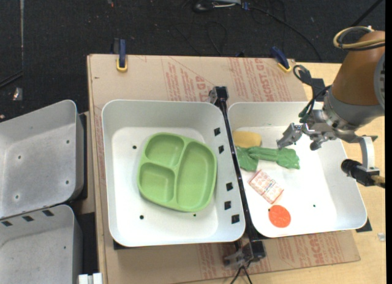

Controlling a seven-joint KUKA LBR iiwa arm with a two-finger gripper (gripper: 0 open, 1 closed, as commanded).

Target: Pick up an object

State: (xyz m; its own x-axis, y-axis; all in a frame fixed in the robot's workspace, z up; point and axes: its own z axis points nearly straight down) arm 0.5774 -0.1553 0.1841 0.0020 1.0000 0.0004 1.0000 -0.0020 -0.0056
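**Ana:** Camera view from above: two shallow white plastic bins sit side by side on a brown cardboard-covered bench (159,71). The left bin (116,154) fills the middle of the frame, and the right bin (343,197) is at centre right. What sits in each?

**Ben:** The left one holds a light green, three-compartment plastic tray (178,171), lying flat and turned a little. The right one has four things, all in its left half: a pale yellow rounded piece (247,138) near the divider, a floppy green leaf-shaped toy (267,157) just below it and touching it, a small pink-and-white printed packet (266,185) lower down, and a flat orange-red disc (280,216) near the bottom edge.

**Ana:** And the arm?

**Ben:** It comes in from the right of the frame, with its orange band at upper right. The two-finger gripper (293,137) hangs over the upper middle of the right bin, just above the right end of the green toy.

**Ana:** Are its jaws apart or together?

**Ben:** I cannot tell; the metal parts blur together against the white floor. Nothing is visibly between them. The green toy lies on the bin floor, and whether the tool touches it is unclear.

**Ana:** Anything around the bench?

**Ben:** Two blue-and-yellow clamps (121,55) grip the top edge of the cardboard, and two more white bins (37,154) sit at the left of the frame on the dark floor.
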